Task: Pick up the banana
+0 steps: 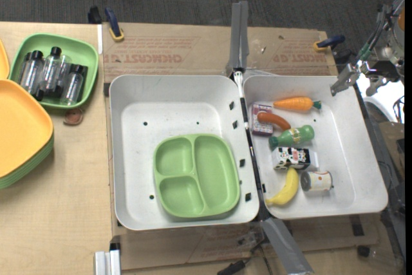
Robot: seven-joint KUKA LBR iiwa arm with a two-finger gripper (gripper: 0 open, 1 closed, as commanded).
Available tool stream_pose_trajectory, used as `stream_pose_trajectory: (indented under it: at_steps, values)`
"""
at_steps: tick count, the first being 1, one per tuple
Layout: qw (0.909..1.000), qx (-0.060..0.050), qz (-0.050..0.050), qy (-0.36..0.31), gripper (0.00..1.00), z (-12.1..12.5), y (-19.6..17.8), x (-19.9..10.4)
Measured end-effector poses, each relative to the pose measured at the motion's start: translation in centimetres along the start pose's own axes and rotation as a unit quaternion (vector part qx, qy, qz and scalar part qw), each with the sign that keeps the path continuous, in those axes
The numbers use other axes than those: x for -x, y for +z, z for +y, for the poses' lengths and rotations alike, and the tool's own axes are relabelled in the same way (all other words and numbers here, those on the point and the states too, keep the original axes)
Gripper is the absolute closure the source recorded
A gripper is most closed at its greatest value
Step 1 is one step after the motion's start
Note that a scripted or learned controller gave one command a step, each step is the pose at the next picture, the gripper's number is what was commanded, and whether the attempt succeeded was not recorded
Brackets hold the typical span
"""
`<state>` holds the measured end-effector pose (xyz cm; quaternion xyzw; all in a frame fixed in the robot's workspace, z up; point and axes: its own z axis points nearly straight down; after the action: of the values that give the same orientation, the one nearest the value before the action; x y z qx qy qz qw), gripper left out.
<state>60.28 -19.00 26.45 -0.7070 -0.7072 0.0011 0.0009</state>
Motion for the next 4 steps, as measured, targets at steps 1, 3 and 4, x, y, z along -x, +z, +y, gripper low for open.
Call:
stream_pose_trajectory:
  at_steps: [1,3,4]
  values:
    - [0.9992,0.008,-0.002,-0.039,0.0,-1.3,14.6,-0.8]
    - [0.9751,0.0,0.0,0.222,1.0,-3.1,15.9,3.2]
    - [0.9484,0.0,0.0,0.317,1.0,5.4,17.3,-1.5]
